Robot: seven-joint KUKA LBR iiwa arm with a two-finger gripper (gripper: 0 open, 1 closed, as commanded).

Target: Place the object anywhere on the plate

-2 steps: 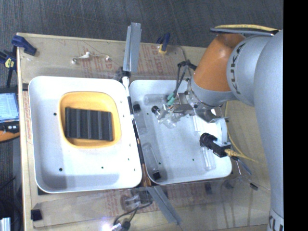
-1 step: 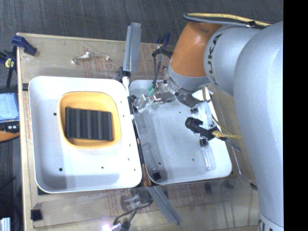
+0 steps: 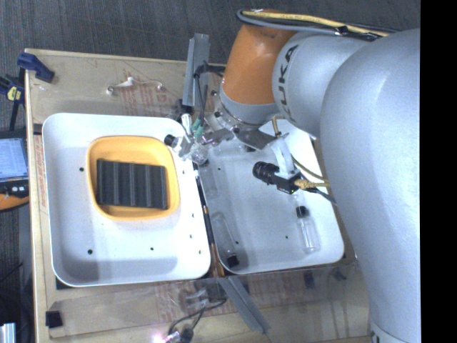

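Glossy yellow plate (plastic-looking), raw wooden bench.

Plate in left bin unobstructed from above; arm overhangs right bin.

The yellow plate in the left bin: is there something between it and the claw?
Nothing visible stands between them. The claw hovers over the seam between the bins, just right of the yellow plate. A dark ribbed block already covers the plate's middle, leaving only the rim bare.

Bright, even overhead light; soft shadow in left bin; slight blur.
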